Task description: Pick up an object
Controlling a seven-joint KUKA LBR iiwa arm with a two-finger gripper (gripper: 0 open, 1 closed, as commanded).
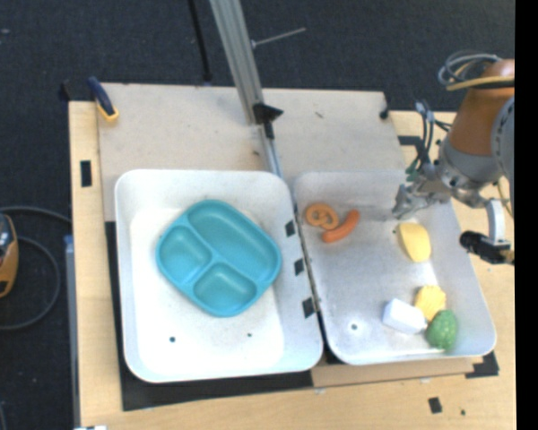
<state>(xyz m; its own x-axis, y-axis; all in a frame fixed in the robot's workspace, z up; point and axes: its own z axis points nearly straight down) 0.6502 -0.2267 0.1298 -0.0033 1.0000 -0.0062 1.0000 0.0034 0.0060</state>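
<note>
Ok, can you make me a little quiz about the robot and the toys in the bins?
1. True or false: the blue tray lies in the left bin.
2. Which toy lies nearest the gripper? A) green toy B) yellow toy C) white block
3. Fill in: the orange sausage touches the ____.

Key
1. True
2. B
3. Pretzel, at the left end of the right bin.

Turquoise tray [218, 256]; 2 white bins [143, 348]; orange sausage [341, 228]; green broccoli [442, 330].
</note>
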